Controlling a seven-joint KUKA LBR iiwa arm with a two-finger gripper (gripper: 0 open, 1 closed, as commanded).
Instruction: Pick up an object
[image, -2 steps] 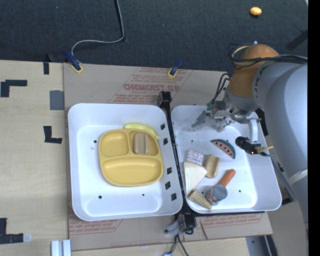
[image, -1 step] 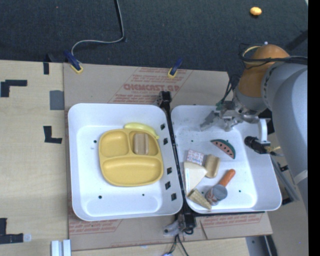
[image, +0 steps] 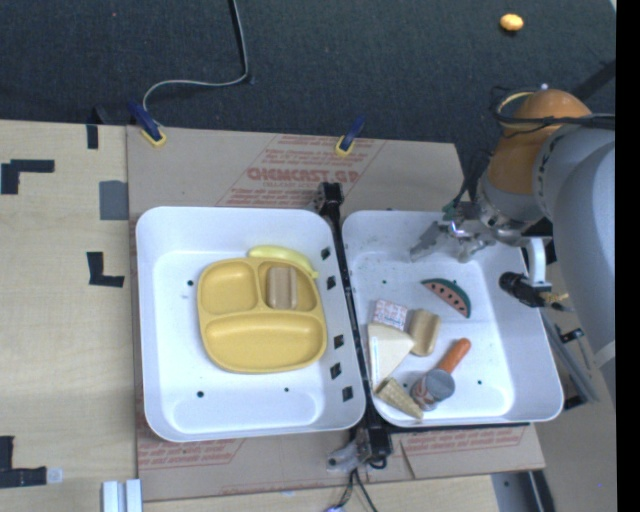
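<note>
My gripper (image: 447, 247) hangs over the back part of the right bin (image: 500, 395), its fingers spread apart with nothing between them. Just in front of it, to the right, lies a watermelon slice (image: 446, 297). Further forward sit a pink-and-white packet (image: 392, 316), a tan bread piece (image: 425, 331), a pale cheese wedge (image: 387, 349), an orange carrot (image: 455, 353), a grey round piece (image: 437, 386) and a cracker wedge (image: 398, 398).
The left bin (image: 170, 400) holds a yellow divided plate (image: 262, 325) with a brown item (image: 282, 288) in its back right compartment. A black divider (image: 340, 300) runs between the bins. The grey arm (image: 580, 230) fills the right side.
</note>
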